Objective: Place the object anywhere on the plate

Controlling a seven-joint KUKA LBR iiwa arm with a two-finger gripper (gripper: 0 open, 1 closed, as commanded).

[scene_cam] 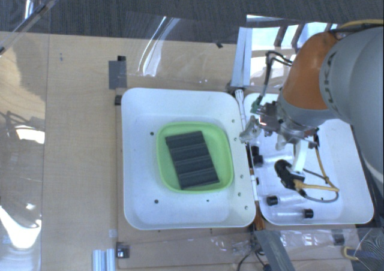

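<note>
A dark grey ridged block [191, 159] lies flat on the square green plate [164, 165], which sits in the middle of the left white bin [138, 204]. My gripper [282, 141] hangs over the near left part of the right white bin [354, 204], well to the right of the plate and apart from the block. The grey wrist and orange band hide most of the gripper from above, and nothing can be seen held in it.
Small black pieces lie in the right bin: one by its left wall [256, 157] and two near its front edge [272, 200] [308, 213]. A metal bracket [242, 60] stands behind the bins. Bare wooden bench [66, 144] spreads to the left.
</note>
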